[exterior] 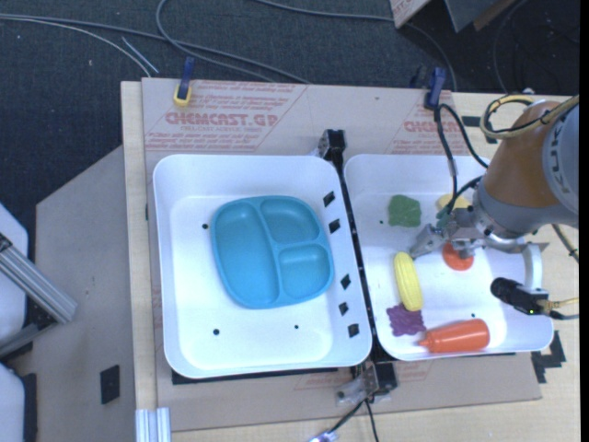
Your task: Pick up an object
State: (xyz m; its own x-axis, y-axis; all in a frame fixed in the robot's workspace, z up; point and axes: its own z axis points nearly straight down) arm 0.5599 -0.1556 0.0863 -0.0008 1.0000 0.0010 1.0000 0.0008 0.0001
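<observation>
My gripper [449,236] hangs low in the right bin [377,178], reaching in from the right under the grey and orange arm [529,178]. A small red-orange object [458,260] lies right below it, partly covered by the gripper. Just left of that lies a yellow corn cob [408,281]. A green lump [403,211] sits toward the back of the bin. At the front edge are a purple piece [405,320] and an orange carrot [456,336]. A bit of a yellow item [445,201] peeks out behind the gripper.
The left bin [184,320] holds a blue divided plate [271,250]. A black divider with clips [342,238] runs between the bins. Cables [451,145] trail over the back of the right bin. A black part of the arm [517,294] juts out near the carrot.
</observation>
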